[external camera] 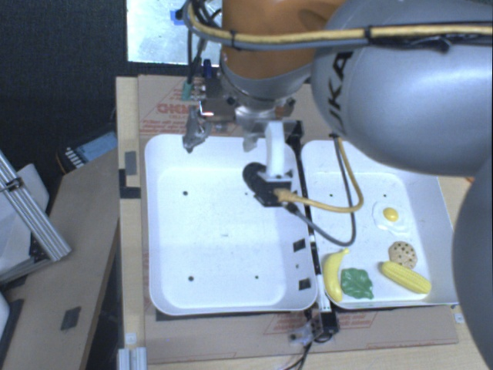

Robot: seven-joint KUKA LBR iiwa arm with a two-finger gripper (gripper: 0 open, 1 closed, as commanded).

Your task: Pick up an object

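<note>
The end effector [222, 136] is held over the far edge of the left bin [166, 230]. Its fingers [192, 135] look spread apart, and nothing is held between them. All the toys are found in the right bin [431, 199], mostly toward its near side, so the end effector would have to be moved right and toward the front. Five toys are counted: one fried egg [390, 215], one cookie [401, 253], one corn cob [406, 277], one banana [333, 274] and one green leaf [357, 284]. The banana is laid along the bin's left wall, touching the leaf. The corn cob is laid at a slant, just beside the cookie. The egg is set apart from the rest
</note>
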